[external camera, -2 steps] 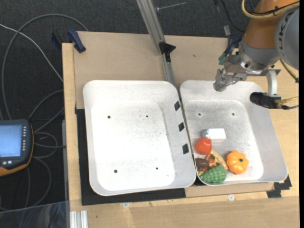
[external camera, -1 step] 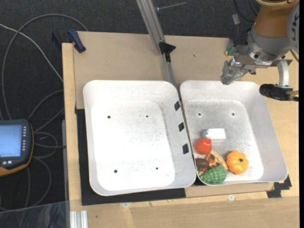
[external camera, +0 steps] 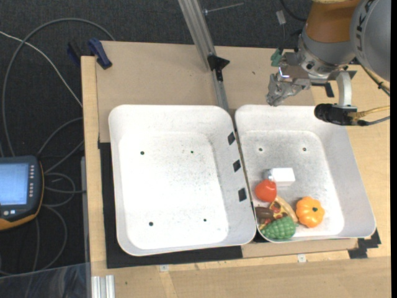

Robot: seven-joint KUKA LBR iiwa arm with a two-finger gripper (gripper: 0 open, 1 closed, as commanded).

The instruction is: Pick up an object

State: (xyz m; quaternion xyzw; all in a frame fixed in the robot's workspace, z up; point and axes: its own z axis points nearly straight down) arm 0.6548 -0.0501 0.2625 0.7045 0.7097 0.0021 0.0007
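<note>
Camera view from above the wooden surface (external camera: 155,73): the grey arm's metal two-finger end effector (external camera: 277,98) hangs over the far rim of the right-hand shallow white plastic bin (external camera: 347,166), nothing between its fingers, with every candidate for the pick well apart from it at the bin's near end. Its fingers point down and sit close together, but whether they are parted or closed cannot be told from this angle; it touches nothing.

Below and toward the viewer from the end effector lie a small white rectangular block (external camera: 283,176), a round red tomato-like toy (external camera: 266,191) touching the block's near-left corner, a small orange toy pumpkin (external camera: 309,211) to the right, a bumpy green toy vegetable (external camera: 280,230) against the near wall, and a brown-and-yellow toy piece (external camera: 273,212) wedged between them. The left-hand shallow white plastic bin (external camera: 124,166) lies far to the side.

The likely trouble is crowding: the objects press together in the corner, so a descending finger could land on a neighbour, push the cluster against the sloped wall, or close on two things and lose both. The round toys also look apt to roll out of a pinch.
</note>
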